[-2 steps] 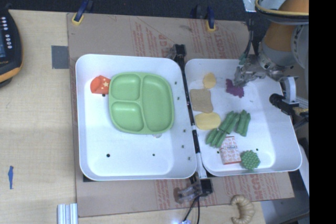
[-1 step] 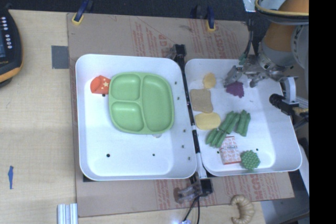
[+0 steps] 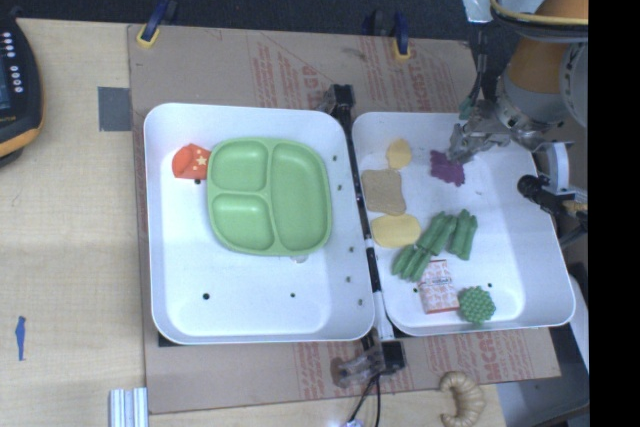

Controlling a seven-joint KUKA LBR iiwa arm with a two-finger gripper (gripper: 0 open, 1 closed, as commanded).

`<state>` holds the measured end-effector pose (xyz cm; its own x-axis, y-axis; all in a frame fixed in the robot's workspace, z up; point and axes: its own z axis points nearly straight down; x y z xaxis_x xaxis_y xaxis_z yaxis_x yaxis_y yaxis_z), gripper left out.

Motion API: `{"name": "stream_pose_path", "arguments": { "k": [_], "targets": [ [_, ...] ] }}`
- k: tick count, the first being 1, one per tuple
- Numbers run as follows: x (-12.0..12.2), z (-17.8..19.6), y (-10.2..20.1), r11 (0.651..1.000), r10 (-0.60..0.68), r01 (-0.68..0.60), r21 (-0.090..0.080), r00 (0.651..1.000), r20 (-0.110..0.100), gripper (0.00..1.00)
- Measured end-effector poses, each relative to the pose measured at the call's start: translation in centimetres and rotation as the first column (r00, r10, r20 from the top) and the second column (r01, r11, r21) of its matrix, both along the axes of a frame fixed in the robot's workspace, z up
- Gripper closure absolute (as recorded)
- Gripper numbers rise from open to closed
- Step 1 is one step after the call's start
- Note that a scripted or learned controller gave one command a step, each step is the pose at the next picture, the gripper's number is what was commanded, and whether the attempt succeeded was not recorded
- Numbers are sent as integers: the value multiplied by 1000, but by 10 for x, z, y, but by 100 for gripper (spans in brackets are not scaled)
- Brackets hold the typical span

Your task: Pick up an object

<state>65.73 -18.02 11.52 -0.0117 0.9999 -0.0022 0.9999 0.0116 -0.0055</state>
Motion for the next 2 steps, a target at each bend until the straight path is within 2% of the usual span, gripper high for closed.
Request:
{"name": "stream_pose_path", "arguments": {
  "k": [1, 2],
  "targets": [
    [0, -1, 0, 1000, 1, -1, 0, 1000, -1, 0],
    [-13, -24, 3, 1000, -8, 8, 2, 1000, -1, 0]
  ]
}}
